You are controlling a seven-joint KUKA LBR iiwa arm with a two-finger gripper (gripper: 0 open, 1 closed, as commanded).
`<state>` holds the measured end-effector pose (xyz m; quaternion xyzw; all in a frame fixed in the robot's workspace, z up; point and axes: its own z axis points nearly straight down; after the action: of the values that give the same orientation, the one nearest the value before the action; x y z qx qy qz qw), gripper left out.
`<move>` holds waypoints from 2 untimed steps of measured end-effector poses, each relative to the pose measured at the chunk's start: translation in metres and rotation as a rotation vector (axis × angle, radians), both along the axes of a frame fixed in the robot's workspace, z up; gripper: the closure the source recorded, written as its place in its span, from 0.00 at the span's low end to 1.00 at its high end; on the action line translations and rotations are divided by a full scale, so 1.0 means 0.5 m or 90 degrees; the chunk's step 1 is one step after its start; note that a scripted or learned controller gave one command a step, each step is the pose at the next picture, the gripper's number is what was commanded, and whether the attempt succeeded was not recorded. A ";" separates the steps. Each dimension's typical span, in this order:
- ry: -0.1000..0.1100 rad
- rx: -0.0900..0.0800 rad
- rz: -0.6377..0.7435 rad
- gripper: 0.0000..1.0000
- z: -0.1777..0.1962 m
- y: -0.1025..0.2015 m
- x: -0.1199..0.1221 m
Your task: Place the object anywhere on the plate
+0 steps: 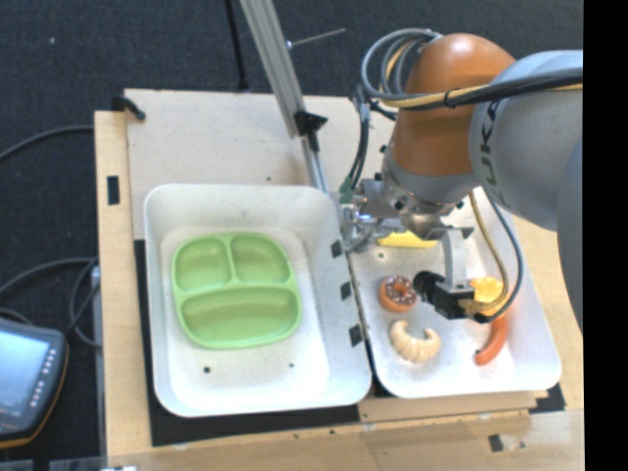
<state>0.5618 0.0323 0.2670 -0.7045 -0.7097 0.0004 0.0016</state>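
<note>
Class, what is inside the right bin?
A doughnut, croissant and orange strip lie in the right bin. The arm covers its far part and most of something yellow.

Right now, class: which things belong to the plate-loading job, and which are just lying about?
Job: green plate; candidates in the right bin: doughnut, croissant, orange stick.
Lying about: screen unit, metal rail.

Green plate [235, 317]; beige croissant [416, 342]
</note>
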 end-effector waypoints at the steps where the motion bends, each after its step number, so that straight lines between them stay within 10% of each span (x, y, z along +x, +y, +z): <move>1: 0.002 -0.003 -0.006 1.00 -0.141 -0.044 -0.006; 2: -0.002 -0.001 -0.007 0.00 -0.132 -0.040 -0.003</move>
<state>0.5604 0.0124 0.2008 -0.7082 -0.7060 -0.0003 0.0001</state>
